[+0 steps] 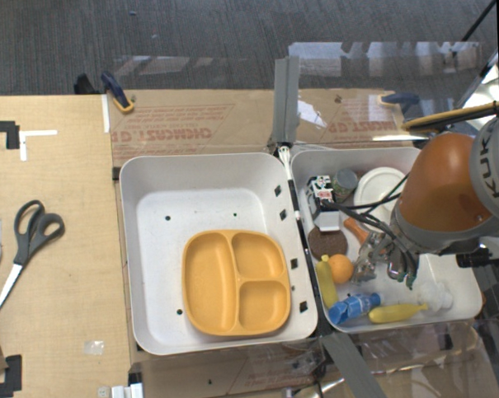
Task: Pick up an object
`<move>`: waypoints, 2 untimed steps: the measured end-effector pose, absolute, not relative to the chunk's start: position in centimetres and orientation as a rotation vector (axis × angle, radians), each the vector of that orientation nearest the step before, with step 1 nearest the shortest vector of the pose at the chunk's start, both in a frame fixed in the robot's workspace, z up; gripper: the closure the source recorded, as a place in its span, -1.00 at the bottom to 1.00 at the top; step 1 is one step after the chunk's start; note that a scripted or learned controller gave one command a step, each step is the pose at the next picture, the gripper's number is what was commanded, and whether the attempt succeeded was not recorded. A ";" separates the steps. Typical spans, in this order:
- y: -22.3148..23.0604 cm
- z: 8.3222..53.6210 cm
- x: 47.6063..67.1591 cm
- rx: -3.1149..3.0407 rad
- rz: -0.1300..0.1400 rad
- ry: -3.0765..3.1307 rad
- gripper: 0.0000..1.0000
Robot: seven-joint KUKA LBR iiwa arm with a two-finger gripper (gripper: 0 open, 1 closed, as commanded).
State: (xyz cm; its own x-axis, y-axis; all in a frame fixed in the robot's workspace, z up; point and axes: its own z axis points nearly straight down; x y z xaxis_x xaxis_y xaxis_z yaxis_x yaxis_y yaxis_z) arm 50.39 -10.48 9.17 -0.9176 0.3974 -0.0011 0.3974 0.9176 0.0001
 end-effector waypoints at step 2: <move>-5.5 25.4 60.4 1.496 -0.001 2.758 1.00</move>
